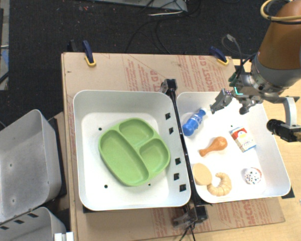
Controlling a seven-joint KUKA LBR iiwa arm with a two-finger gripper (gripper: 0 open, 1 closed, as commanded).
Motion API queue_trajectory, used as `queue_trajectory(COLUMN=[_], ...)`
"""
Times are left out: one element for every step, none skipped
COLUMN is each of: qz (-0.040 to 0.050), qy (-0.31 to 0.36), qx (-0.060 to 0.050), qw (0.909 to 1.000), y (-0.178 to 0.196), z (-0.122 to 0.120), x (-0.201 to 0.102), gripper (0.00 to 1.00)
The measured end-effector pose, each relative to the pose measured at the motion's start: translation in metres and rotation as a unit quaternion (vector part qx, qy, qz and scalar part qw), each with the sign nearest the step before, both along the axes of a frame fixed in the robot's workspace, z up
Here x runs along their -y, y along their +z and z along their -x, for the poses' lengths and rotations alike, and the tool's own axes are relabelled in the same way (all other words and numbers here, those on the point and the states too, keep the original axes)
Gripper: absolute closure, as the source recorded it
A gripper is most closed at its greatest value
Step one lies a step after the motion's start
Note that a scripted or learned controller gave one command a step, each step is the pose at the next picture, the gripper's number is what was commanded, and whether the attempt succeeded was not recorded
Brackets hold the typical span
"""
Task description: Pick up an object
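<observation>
The right bin [271, 134] holds a blue bottle [192, 123] lying near its left wall, a tan toy drumstick [214, 145] in the middle, and a small red-and-white carton [242, 138] to the right. Along the bin's front lie a round tan disc [201, 174], a curled toy shrimp [220, 184] and a white speckled ball [252, 175]. My gripper [234, 104] hangs over the far part of this bin, above and right of the bottle. It is open, its two dark fingers [221, 102] spread, and nothing is between them.
The left bin [85, 134] holds a green divided plate [134, 151]. A black divider with clips [178, 144] runs between the bins. A white tub [20, 164] sits off the bench to the left. Yellow-handled clamps [89, 56] hold the board's far edge.
</observation>
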State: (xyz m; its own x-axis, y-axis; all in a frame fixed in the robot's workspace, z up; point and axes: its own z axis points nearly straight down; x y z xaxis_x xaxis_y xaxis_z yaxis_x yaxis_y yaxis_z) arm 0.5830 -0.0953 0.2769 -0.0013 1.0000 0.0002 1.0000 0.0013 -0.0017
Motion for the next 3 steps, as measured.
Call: queue_trajectory(qz=[0.0002, 0.0000, -0.0002], qy=[0.000, -0.001, -0.002], qx=[0.001, -0.001, -0.002], qw=[1.0000, 1.0000, 1.0000], y=[0.000, -0.043, -0.107], z=[0.000, 0.002, 0.000], x=[0.000, 0.000, 0.003], gripper=[0.00, 0.00, 0.00])
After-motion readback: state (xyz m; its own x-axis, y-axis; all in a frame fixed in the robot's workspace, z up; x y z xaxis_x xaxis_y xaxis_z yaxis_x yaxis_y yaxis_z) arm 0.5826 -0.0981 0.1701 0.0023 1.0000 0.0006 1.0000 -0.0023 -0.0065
